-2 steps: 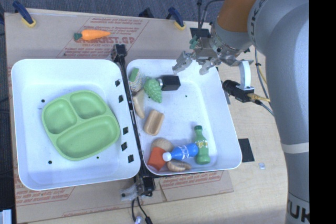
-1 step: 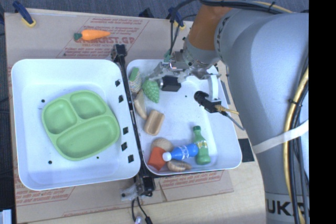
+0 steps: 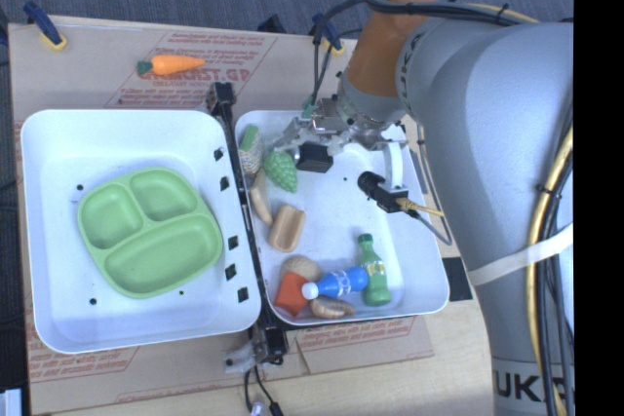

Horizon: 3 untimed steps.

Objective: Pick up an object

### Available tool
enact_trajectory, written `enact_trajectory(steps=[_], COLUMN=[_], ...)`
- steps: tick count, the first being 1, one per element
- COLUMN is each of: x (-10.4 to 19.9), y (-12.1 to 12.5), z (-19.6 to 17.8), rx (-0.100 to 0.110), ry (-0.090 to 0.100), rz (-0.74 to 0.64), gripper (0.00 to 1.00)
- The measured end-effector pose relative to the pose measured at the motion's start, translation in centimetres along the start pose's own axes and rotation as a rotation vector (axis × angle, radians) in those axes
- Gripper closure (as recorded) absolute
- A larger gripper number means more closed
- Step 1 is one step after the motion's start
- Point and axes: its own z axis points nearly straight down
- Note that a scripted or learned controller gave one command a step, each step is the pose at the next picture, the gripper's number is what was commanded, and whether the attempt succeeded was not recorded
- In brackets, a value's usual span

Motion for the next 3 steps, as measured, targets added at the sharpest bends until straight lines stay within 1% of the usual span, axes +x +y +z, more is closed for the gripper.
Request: enact_trajectory(steps=[1, 2, 3], x=[1.0, 1.3, 2.9], y=[-0.1, -0.3, -9.7], z=[0.2, 0.5, 2.3], rx=[-0.006, -0.004, 0.029], ry=[-0.001, -0.002, 0.002], rz=[-0.002, -0.003, 0.000], gripper=[0.00, 0.00, 0.00])
